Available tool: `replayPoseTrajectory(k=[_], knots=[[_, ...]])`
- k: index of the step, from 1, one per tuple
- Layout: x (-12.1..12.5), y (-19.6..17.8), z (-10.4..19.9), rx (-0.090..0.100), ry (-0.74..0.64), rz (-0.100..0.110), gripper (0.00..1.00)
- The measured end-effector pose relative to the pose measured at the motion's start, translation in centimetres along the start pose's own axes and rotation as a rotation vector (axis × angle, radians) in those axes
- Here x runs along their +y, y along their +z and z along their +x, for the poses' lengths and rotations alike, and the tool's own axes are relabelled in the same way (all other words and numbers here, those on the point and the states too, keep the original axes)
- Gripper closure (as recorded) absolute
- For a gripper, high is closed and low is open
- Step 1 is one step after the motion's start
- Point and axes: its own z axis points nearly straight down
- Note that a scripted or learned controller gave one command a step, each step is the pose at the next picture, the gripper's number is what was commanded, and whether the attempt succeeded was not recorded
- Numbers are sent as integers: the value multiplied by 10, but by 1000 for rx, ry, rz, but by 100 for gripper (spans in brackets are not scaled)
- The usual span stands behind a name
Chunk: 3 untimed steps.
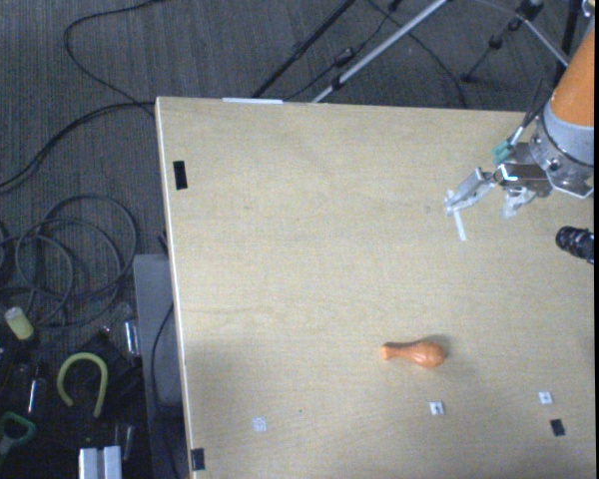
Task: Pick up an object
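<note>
One fixed camera looks down at a slant on the tabletop [309,238] from above, not close.

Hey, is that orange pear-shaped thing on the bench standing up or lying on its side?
Lying on its side. The orange object rests flat on the tan bench top, narrow neck pointing left and bulb to the right.

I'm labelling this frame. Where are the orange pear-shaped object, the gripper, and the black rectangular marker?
orange pear-shaped object [416,353]: camera view, on its rounded body.
gripper [486,203]: camera view, between its fingertips.
black rectangular marker [180,175]: camera view, its centre.
</note>
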Motion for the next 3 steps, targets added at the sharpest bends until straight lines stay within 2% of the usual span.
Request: replayPoseTrajectory(k=[1, 2, 3], knots=[[77, 99, -6, -4, -155, -1, 0], [77, 167, -32, -4, -330, -2, 0], [79, 182, -10, -3, -734, -4, 0]])
